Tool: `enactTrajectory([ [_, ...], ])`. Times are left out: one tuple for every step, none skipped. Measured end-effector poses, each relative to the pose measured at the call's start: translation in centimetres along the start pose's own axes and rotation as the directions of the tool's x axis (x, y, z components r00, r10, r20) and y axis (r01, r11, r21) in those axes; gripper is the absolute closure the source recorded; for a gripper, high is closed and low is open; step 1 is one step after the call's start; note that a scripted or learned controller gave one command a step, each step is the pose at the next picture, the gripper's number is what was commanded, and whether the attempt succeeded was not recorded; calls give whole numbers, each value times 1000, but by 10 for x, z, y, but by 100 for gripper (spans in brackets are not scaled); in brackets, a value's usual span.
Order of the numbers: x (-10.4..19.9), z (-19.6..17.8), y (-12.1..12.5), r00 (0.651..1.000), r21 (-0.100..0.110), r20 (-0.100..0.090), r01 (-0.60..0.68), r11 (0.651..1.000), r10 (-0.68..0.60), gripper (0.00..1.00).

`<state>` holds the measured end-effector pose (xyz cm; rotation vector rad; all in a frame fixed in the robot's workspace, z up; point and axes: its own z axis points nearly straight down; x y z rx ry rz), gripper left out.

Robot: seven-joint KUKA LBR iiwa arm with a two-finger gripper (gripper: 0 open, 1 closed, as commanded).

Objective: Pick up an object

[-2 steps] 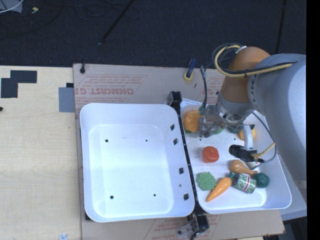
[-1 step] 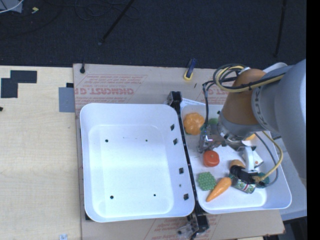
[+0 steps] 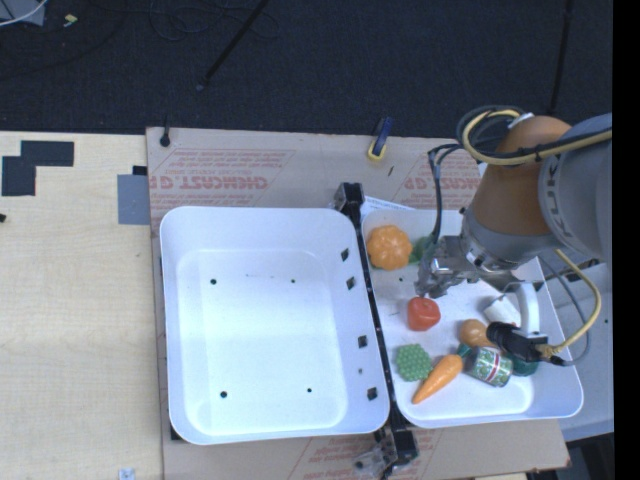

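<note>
My gripper (image 3: 432, 280) hangs low in the right bin (image 3: 560, 400), just above a red tomato (image 3: 424, 313).
Round dimpled orange (image 3: 389, 247) to its left; bumpy green piece (image 3: 412, 361), tapered carrot (image 3: 438, 378) and small can (image 3: 491, 367) nearer me; smooth white plastic bins; I cannot tell how the fingers stand.

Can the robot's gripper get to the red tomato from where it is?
Probably yes. The gripper hangs just above the red tomato in the right bin, and nothing lies on top of it; the other toys sit apart.
</note>
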<state>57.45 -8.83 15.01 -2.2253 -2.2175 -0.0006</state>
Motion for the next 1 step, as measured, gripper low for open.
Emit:
enactTrajectory([
  [7, 66, 21, 1000, 3, 0, 4, 1000, -4, 100],
])
